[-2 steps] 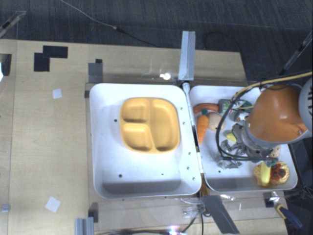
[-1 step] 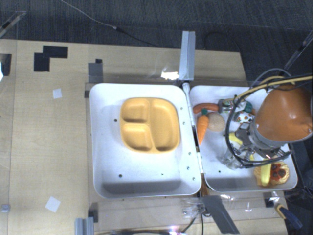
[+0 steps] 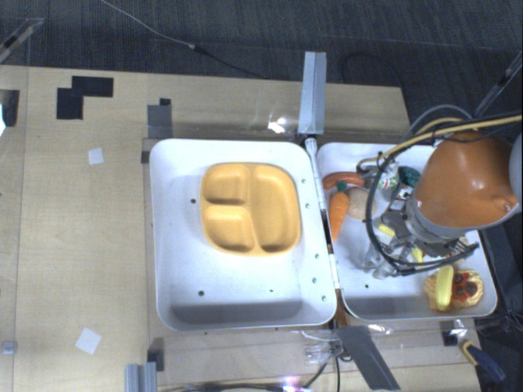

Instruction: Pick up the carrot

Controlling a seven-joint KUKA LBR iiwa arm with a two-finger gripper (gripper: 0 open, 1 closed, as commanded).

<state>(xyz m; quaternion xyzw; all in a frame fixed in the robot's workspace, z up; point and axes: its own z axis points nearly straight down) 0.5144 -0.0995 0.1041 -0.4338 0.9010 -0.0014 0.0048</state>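
While the grey arm with its orange band (image 3: 462, 182) hangs over the right white bin (image 3: 359, 300), its fingers are hidden, so their state cannot be told. The tapered orange carrot (image 3: 337, 213) lies along that bin's left wall, near a yellow divided plate (image 3: 248, 207) in the left white bin (image 3: 176, 243).

Divided plate (image 3: 248, 207) in left bin (image 3: 176, 243), carrot (image 3: 337, 212) seemingly in right bin (image 3: 384, 305)

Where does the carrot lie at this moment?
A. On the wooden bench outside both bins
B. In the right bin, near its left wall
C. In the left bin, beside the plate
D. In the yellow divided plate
B. The carrot lies in the right bin close to its left wall, while the yellow divided plate sits in the left bin.
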